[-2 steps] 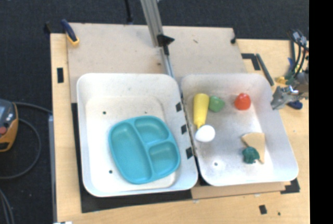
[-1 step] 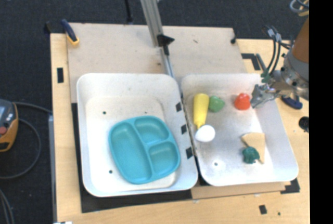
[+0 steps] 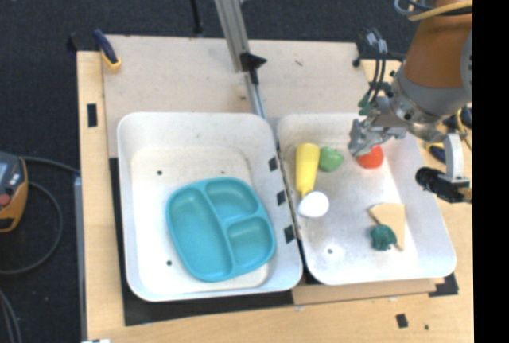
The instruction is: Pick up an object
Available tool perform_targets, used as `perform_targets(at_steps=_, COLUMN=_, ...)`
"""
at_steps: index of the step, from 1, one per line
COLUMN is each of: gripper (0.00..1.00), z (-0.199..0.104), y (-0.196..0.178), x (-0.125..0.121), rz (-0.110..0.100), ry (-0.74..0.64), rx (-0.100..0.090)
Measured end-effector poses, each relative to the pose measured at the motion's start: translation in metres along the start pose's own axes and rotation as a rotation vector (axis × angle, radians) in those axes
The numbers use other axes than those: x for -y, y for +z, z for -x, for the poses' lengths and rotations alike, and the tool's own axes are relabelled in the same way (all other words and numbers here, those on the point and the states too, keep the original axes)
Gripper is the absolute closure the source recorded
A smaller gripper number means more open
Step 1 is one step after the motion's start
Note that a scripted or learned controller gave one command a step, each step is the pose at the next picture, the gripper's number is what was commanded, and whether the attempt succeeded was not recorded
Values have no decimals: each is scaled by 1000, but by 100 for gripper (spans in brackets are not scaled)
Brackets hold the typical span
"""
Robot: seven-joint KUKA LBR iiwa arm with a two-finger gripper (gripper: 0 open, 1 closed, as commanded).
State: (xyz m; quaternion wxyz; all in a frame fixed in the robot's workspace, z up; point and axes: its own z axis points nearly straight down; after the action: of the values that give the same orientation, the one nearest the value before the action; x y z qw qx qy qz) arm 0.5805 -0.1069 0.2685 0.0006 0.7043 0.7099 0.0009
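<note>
In the right bin [image 3: 421, 258] lie a yellow cylinder [image 3: 307, 166], a green lump [image 3: 331, 160], a white ball [image 3: 313, 204], a red-orange thing [image 3: 371, 157], a tan wedge [image 3: 390, 219] and a small dark green toy [image 3: 382, 237]. My gripper [image 3: 364, 141] hangs over the bin's far part, right above the red-orange thing and partly covering it. Whether it touches that thing is hidden from here. The left bin [image 3: 143, 142] holds a blue divided plate [image 3: 220, 228].
A slanted metal rail [image 3: 231, 15] rises from the bench behind the bins. A blue and yellow clamp [image 3: 106, 49] sits at the bench's far left corner. Cables and a bracket crowd the right bin's right side.
</note>
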Motion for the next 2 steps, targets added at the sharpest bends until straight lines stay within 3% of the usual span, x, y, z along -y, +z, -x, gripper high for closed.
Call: perform_targets(at_steps=2, gripper=100, z=-95, y=23, x=-44, rz=0, ry=1, rx=1)
